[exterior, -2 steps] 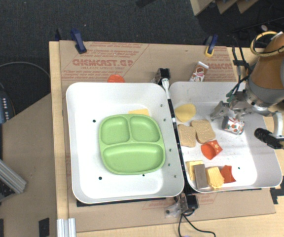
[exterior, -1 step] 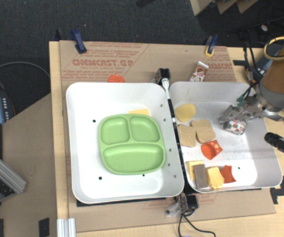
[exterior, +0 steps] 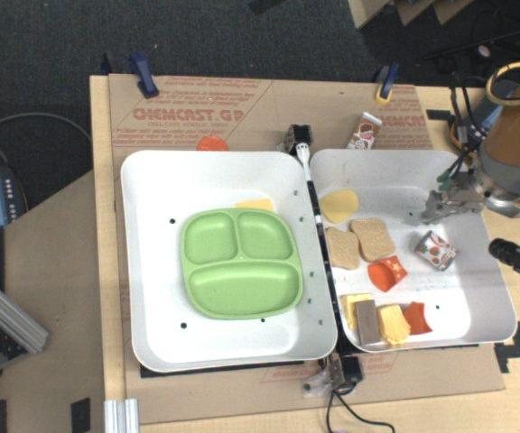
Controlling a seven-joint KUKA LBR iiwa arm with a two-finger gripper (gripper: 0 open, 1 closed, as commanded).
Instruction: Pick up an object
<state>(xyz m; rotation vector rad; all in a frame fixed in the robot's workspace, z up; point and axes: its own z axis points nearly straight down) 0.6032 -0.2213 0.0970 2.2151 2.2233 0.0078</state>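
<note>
We see the gripper [exterior: 433, 207] low over the right bin [exterior: 477, 327]; finger state we cannot tell. The small can [exterior: 435, 250] lies just below it, nearest target.

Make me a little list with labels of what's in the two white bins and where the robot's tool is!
left bin: green divided plate, yellow piece at its far edge
right bin: yellow round, two bread slices, red piece, small carton, yellow and orange-red blocks
tool: over right bin's far right part, holding nothing visible
</note>
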